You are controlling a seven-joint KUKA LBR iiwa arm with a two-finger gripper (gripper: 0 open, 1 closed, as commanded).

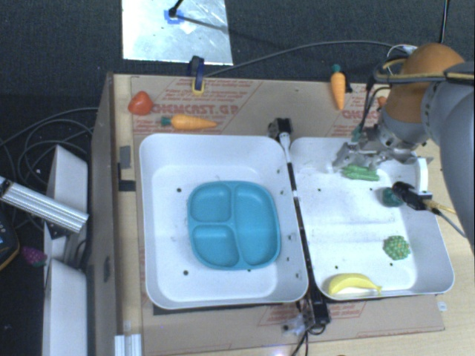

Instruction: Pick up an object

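Lying just under the spread-fingered gripper (361, 159), the green pod (361, 173) rests on the right bin (438, 273) floor.

Grey arm (438, 102) reaches in from the right, hand (361, 159) lowered

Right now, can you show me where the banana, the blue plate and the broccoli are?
banana (353, 284): camera view, middle of its yellow curve.
blue plate (233, 224): camera view, on the ridge where its sections meet.
broccoli (397, 247): camera view, centre of its bumpy green top.
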